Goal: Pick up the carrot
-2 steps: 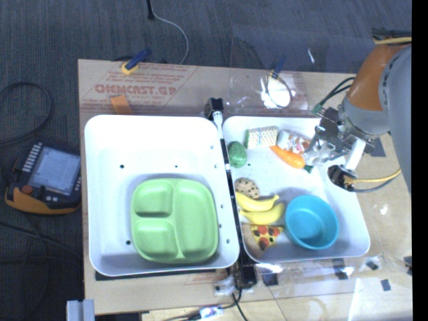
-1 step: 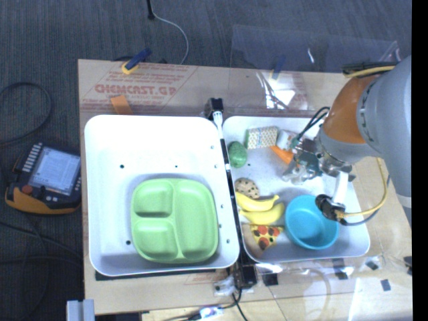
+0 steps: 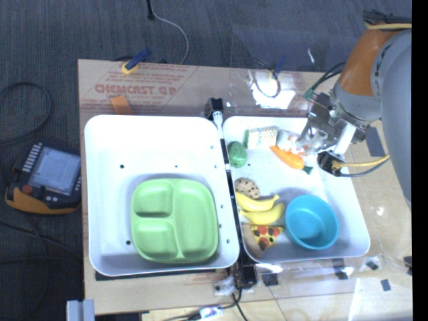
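The carrot [image 3: 288, 156], orange with a small green end at its right, lies in the right bin [image 3: 348, 199] near the far wall. My gripper [image 3: 311, 138] hangs just above and to the right of the carrot, close over its right end. The grey wrist with its orange band reaches in from the upper right and hides the bin's far right corner. Whether the gripper touches the carrot is not clear.
Beside the carrot in the right bin are a green round item [image 3: 237, 154], a pale ribbed item [image 3: 263, 136], a cookie [image 3: 247, 187], a banana [image 3: 259, 204], a pizza slice [image 3: 265, 236] and a blue bowl [image 3: 311, 221]. The left bin [image 3: 114, 152] holds a green divided plate [image 3: 175, 219].
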Motion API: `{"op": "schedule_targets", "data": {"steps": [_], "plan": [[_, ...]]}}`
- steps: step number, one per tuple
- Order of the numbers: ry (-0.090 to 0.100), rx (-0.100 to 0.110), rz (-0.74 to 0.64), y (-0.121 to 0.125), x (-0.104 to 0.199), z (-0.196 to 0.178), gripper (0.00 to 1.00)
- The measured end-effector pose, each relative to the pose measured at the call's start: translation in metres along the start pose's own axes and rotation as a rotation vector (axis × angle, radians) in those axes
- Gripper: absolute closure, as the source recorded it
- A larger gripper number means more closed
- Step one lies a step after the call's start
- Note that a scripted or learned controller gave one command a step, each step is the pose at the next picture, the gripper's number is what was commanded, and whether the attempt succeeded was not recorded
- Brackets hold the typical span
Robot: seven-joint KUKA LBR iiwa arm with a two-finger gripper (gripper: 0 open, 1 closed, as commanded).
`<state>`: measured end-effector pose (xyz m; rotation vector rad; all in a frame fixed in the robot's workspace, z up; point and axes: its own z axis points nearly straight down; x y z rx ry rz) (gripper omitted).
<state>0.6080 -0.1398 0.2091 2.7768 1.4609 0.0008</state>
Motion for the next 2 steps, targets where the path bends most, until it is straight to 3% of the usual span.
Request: {"op": "schedule_targets", "data": {"steps": [1, 2], "plan": [[0.0, 0.006, -0.337, -0.04, -0.042, 0.113, 1.0], [-0.001, 0.002, 0.108, -0.009, -0.012, 0.031, 1.0]]}}
